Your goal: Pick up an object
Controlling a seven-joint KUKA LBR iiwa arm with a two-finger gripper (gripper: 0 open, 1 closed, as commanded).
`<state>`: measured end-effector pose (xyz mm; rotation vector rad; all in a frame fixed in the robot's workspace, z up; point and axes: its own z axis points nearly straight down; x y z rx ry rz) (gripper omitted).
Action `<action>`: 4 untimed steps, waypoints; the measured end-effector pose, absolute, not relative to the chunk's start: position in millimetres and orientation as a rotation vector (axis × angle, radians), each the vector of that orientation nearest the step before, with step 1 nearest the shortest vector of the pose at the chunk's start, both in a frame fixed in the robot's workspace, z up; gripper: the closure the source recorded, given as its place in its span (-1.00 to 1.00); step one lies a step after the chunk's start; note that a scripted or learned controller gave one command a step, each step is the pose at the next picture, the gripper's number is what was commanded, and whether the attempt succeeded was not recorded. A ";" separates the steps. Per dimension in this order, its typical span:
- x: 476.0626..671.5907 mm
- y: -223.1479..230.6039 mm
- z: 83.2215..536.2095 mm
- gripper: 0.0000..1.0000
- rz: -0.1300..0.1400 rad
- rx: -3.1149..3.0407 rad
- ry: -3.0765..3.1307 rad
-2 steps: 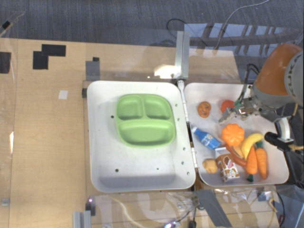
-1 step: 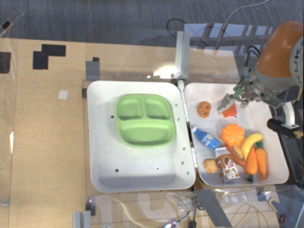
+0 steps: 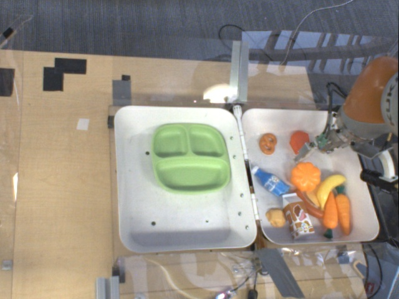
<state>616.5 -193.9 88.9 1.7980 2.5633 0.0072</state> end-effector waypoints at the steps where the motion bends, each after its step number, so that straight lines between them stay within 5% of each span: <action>1: 568.9 -180.9 90.0 -1.00 0.011 1.935 2.459; 2: 550.0 -171.1 90.7 -1.00 0.012 1.876 2.498; 3: 552.2 -169.3 102.3 1.00 0.020 1.874 2.498; 4: 578.6 -180.5 89.6 1.00 0.010 2.072 2.348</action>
